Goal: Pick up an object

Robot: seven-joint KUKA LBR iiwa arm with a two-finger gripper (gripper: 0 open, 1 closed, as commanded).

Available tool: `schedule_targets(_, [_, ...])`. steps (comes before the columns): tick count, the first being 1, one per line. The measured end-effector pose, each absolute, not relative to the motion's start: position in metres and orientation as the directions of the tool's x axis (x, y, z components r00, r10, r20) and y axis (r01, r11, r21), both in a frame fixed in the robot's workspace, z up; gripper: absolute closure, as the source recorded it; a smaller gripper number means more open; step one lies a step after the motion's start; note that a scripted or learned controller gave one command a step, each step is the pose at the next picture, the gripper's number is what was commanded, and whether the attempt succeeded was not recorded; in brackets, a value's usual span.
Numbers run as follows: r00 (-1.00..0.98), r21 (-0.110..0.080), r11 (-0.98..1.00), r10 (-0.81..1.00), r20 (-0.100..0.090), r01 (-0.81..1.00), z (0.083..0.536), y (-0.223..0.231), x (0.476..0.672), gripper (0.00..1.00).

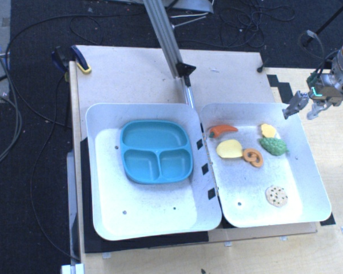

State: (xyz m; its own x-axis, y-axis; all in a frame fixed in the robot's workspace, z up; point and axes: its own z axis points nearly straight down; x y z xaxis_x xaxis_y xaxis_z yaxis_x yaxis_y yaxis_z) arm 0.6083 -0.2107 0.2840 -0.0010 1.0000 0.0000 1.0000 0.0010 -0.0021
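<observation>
The right bin (308, 170) holds several toy foods: an orange-red pepper (222, 130), a pale yellow piece (230, 149), an orange pretzel (253, 157), a small yellow piece (268, 131), a green broccoli (274, 146) and a chocolate-chip cookie (276, 196). My gripper (303, 108) hangs at the far right, above and beyond the bin's upper right corner. Its fingers are spread open with nothing between them. It stands well clear of every object.
The left bin (103, 210) carries a blue three-compartment tray (157, 152). A slanted metal pole (163, 27) runs from the top down to the gap between the bins. Cables lie on the dark floor around the bench.
</observation>
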Motion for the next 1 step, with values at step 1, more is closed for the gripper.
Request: schedule_targets(1, [-0.002,0.001,0.002,1.000,-0.001,1.000,0.2855,-0.2107,0.6090,0.00])
